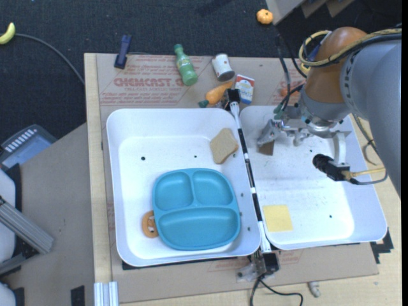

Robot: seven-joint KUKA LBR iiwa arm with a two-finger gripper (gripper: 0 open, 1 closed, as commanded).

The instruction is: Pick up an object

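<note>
Dark carpet surrounds a wooden bench [159, 88] that carries two white bins side by side. Red print on the bench's far part reads "CHEMCAST"; the smaller lines beneath it are too fine to read.

Along the far edge of the bench, behind the bins: a blue clip [122, 50] at the far left corner, a green bottle [185, 65], a small can [222, 67], a carton [244, 88] whose label cannot be read, and an orange carrot-shaped toy [217, 94]. On the carpet beyond: a small orange object [264, 16] and a yellow object [6, 33] at the left.

Left bin [127, 171]: a blue divided plate [194, 208] in the near half, a pretzel [150, 224] tucked at its near left edge, a slice of toast [224, 145] near the far right corner.

Right bin [357, 215]: a yellow square [278, 218] near the near left corner, and a small brown piece [266, 147] near the far left corner.

Arm [373, 75] enters from the right, orange band above the wrist, wrist bent down over the far part of the right bin. End effector [275, 132] sits directly over the brown piece, metal fingers angled down and left. Opening of the fingers: cannot tell; contact with the brown piece: cannot tell.
</note>
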